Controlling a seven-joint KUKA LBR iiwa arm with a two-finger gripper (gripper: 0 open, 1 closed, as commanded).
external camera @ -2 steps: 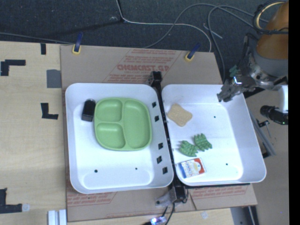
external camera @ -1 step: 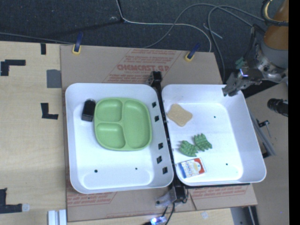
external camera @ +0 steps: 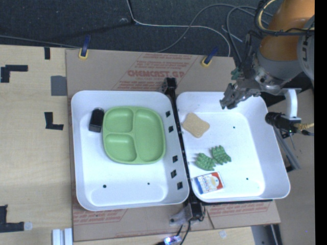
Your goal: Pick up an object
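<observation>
My gripper (external camera: 228, 102) hangs over the far edge of the right bin (external camera: 255, 142), with nothing visible between its dark fingertips. A tan sponge-like block (external camera: 196, 125) lies in that bin's near-left part, to the left of and below the gripper. Two green leafy toys (external camera: 212, 158) lie side by side in the bin's middle. A small red, white and blue packet (external camera: 208, 182) rests at its front edge. In the left bin (external camera: 87, 162) sits a green divided plate (external camera: 134, 135), with a small black block (external camera: 96, 120) just to its left.
A black divider with clips (external camera: 176, 137) runs between the two bins. Cables (external camera: 204, 24) trail over the dark backdrop behind the bench. The arm's orange band (external camera: 291, 19) and grey wrist stand at the upper right. Cardboard (external camera: 148, 70) lies under the bins.
</observation>
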